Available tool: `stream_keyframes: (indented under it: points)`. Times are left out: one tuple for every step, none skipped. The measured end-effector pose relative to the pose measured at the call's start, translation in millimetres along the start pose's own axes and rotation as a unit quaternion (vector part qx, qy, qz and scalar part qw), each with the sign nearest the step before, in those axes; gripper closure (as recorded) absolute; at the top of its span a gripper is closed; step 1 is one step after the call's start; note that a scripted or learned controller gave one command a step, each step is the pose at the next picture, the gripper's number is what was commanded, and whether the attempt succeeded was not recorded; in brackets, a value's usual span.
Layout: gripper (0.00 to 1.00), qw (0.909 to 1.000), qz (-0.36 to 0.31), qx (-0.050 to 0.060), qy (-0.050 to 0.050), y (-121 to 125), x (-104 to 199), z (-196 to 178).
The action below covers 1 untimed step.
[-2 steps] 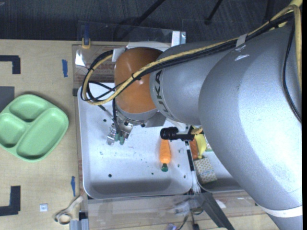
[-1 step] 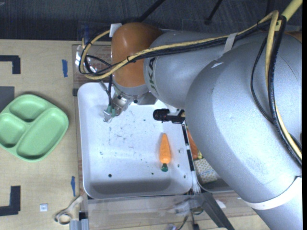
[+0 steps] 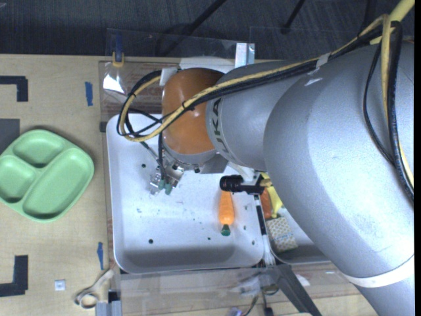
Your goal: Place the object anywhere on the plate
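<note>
A green plate (image 3: 66, 176) with three compartments lies on the wooden bench at the left, outside the bins. An orange toy carrot (image 3: 225, 210) with a green tip lies in the left bin (image 3: 138, 242), near its right wall. My gripper (image 3: 161, 186) hangs low over the middle of that bin, pointing down, about a hand's width left of the carrot and apart from it. I see nothing held in it. The bulky grey arm with its orange band covers the bin's upper part and most of the right side.
In the right bin (image 3: 296, 255), a beige speckled block (image 3: 280, 232) and red and yellow pieces (image 3: 270, 201) peek out from under the arm. Blue tape marks and black corner marks sit on the bench around the plate.
</note>
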State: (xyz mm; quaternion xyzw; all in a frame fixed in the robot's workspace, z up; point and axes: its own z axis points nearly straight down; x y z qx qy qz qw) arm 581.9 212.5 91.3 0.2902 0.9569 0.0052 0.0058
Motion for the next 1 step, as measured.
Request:
stream_keyframes:
  points:
    - [1.0,0.9999,-0.016,0.004,0.002,56.0,-56.9,-30.4]
